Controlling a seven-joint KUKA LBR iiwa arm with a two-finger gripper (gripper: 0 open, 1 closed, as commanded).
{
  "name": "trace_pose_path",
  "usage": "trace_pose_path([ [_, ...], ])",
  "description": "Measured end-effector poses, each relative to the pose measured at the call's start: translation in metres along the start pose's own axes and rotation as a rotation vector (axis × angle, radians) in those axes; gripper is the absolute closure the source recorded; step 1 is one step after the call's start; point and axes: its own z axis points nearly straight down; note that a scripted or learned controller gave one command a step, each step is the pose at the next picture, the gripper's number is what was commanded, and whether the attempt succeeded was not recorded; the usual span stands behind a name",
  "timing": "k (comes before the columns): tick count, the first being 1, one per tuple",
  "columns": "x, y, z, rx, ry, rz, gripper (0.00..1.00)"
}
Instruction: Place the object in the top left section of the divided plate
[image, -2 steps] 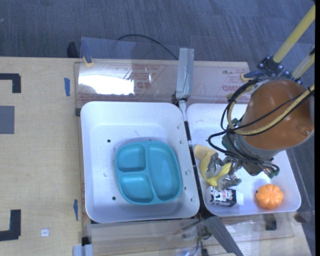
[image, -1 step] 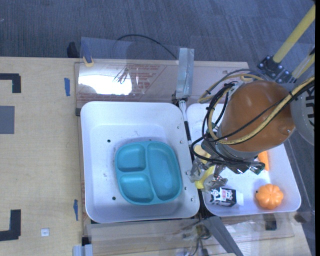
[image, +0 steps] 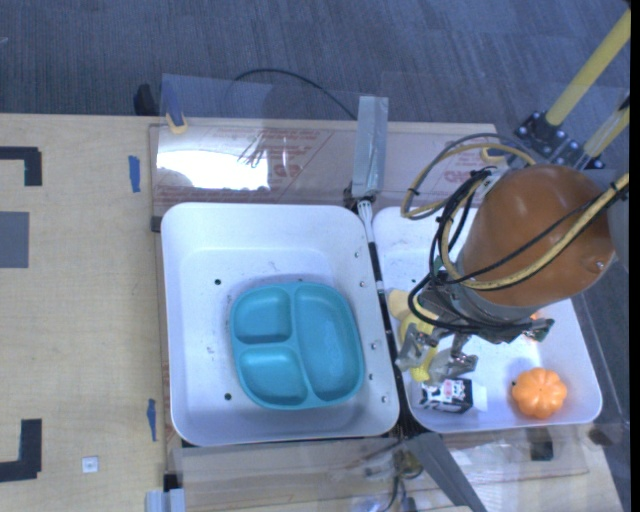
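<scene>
Left bin (image: 200, 250): white and shallow, holding the divided plate (image: 297, 345), which lies flat near the bin's middle.
Divided plate: teal with three compartments. The top left section (image: 262, 315) is small, with a second small one below it and one long one down the right side.
Right bin (image: 400, 250): white, touching the left bin along their shared rims.
Arm (image: 535, 230): its orange band hangs over the right bin, wrapped in black and yellow cables.
Gripper (image: 440, 358): low over the right bin's left part, close to the shared rim.
Claw state: cannot tell from this slant.
Orange fruit (image: 540, 392): round and ribbed. It rests on the right bin's floor near the lower right corner, clear of the gripper and well apart from the plate.
Yellow thing (image: 399, 303): in the right bin by the shared rim, partly hidden by the gripper, so its kind is unclear.
Bench (image: 70, 300): pale wood with bits of blue tape (image: 133, 172) and black corner marks.
Writing: none that can be read.
</scene>
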Motion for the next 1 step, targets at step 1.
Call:
trace_pose_path([
  [1,0.0213,-0.0096,0.0017,0.0,0.0,-0.257,1.0],
])
